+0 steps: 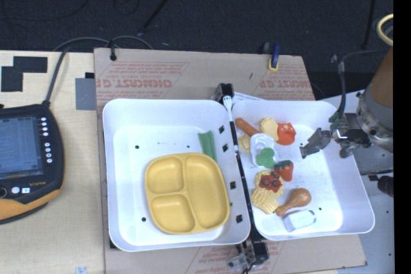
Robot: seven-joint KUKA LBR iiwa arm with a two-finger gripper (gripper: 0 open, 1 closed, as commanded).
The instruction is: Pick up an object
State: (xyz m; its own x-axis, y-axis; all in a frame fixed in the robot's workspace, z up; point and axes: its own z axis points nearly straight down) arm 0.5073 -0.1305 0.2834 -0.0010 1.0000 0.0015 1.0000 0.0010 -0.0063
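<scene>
The right bin (350, 215) holds a pile of toy food: an orange sausage (246, 126), a yellow piece (268, 127), a red pepper (286, 133), a green broccoli (265, 157), a red tomato (284, 170), a corn cob (262, 201), a brown drumstick (294, 200) and a white block (299, 220). My gripper (330, 144) hangs over the right part of this bin, to the right of the red pepper. Its fingers stand open with nothing between them.
The left bin (128, 119) bears a yellow divided plate (186, 192) and a green stick (207, 144) by its right wall. A teach pendant (26, 154) lies on the bench at the far left. A black divider (234, 167) runs between the bins.
</scene>
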